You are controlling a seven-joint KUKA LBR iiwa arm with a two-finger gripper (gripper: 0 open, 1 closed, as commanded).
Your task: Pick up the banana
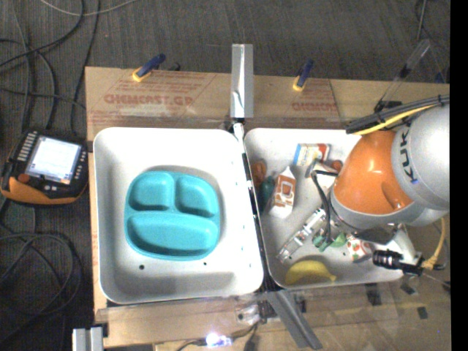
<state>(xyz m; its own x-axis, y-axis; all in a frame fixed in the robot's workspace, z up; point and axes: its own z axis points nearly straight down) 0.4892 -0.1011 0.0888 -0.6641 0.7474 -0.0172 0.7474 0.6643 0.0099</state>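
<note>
The banana (pixel 310 272) lay flat on the floor of the right bin (pixel 257 196), close to its near edge, w/ nothing gripping it. Just above the banana the gripper (pixel 298 240) pointed down and left, metal fingers stretched toward the bin floor; whether they were spread or pressed together couldn't be told from this angle, and nothing showed between them. Right of the banana sat a small red-and-white packet (pixel 356 248), partly under the arm. Further up from the banana stood a white carton (pixel 284 191) w/ brown print, a green-and-orange item (pixel 263 181) beside it at the bin's left wall, and a white box (pixel 310 153) w/ red and blue print near the far wall. The arm's orange band (pixel 369 172) bulked over the bin's right part. Well left of the banana, the left bin (pixel 110 269) held a teal divided plate (pixel 174 212) w/ three compartments. An orange-edged tablet (pixel 46 166) lay on the floor beyond that bin.
</note>
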